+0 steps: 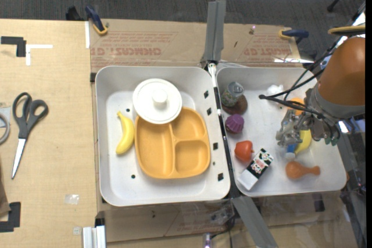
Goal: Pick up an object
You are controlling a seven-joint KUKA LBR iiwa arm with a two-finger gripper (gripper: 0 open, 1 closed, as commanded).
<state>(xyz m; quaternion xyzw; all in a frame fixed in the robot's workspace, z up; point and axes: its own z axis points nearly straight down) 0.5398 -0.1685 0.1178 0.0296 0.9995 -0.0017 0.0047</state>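
My gripper (292, 137) hangs low in the right bin (256, 75), its metal fingers pointing down onto a yellow and blue toy (302, 143). The arm's orange band and grey wrist cover what lies right behind it. An orange drumstick-shaped toy (301, 170) lies just in front of the gripper. Further left in that bin are a red tomato-like ball (243, 150), a purple ball (235, 124), a brown and grey object (235, 96) and a small black-and-white carton (256, 167).
The left bin (110, 183) holds an orange divided plate (172, 151), a white lid (157, 100) and a banana (124, 133). Scissors (24, 122) lie on the bench at far left. Black cables cross the right bin's back corner.
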